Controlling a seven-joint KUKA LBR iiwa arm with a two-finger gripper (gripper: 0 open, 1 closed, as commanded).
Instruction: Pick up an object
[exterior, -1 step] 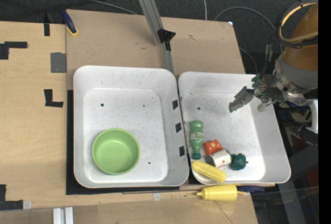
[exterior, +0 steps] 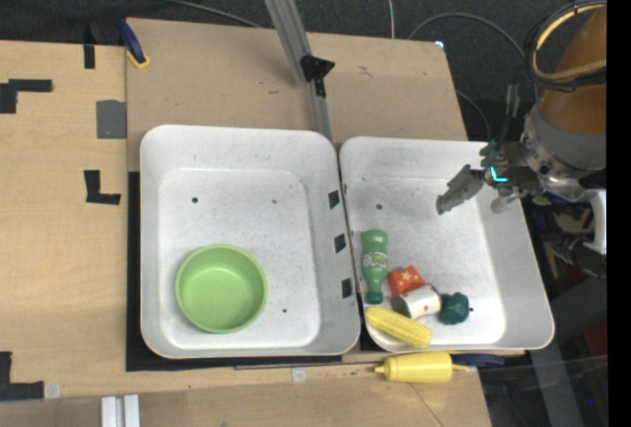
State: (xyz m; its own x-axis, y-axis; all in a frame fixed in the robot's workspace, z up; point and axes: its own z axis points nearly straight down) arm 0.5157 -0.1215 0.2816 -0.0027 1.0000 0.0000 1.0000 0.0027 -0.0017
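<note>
The camera view showed the gripper (exterior: 461,190) hanging over the upper right part of the right bin (exterior: 513,257), a dark finger slanting down and to the left from the grey wrist; whether its fingers were apart or together could not be told, and nothing was seen between them. It sat well apart from the toys, probably because the arm had yet to line up over one of them. The things to pick lay clustered at the near end of that bin: a green bottle (exterior: 374,262) lying along the left wall, a red and white block (exterior: 413,292) just beside it, a dark green round piece (exterior: 455,309) to the right, and a yellow corn cob (exterior: 398,325) against the front wall. They seemed gathered there simply by how they had fallen. A yellow bottle (exterior: 418,368) lay outside on the bench, just below the bin's front rim. The left bin (exterior: 237,154) held a green bowl (exterior: 221,288) in its near left corner. The green bottle bore a pale label, too small to read; no other writing could be made out.
</note>
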